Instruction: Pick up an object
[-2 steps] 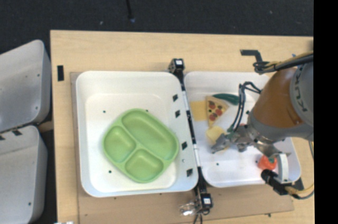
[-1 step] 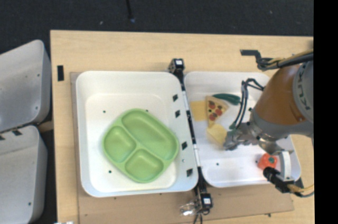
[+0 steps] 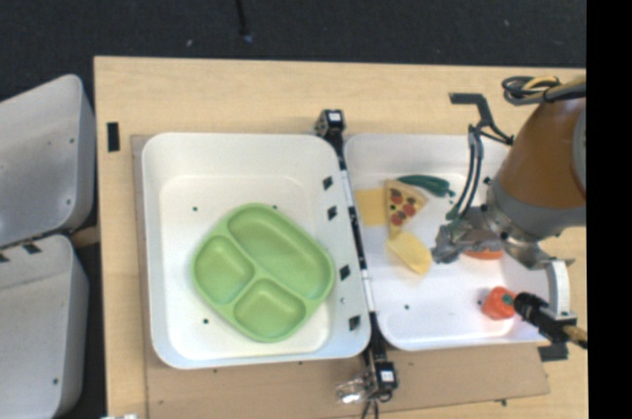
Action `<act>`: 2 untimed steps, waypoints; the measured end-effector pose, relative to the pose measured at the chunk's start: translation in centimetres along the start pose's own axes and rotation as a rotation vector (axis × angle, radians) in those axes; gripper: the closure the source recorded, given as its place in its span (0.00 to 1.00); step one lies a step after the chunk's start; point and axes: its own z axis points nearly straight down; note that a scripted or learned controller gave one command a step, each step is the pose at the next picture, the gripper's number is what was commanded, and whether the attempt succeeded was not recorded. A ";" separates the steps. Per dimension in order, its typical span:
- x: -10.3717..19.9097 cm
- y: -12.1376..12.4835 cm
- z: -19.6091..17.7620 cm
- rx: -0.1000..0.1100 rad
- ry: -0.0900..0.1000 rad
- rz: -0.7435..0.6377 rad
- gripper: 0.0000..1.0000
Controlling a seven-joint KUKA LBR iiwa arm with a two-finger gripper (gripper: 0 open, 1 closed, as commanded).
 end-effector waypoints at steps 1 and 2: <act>-0.1 0.2 -4.9 0.000 0.000 0.000 1.00; 4.9 1.7 -4.3 0.005 0.002 -0.004 1.00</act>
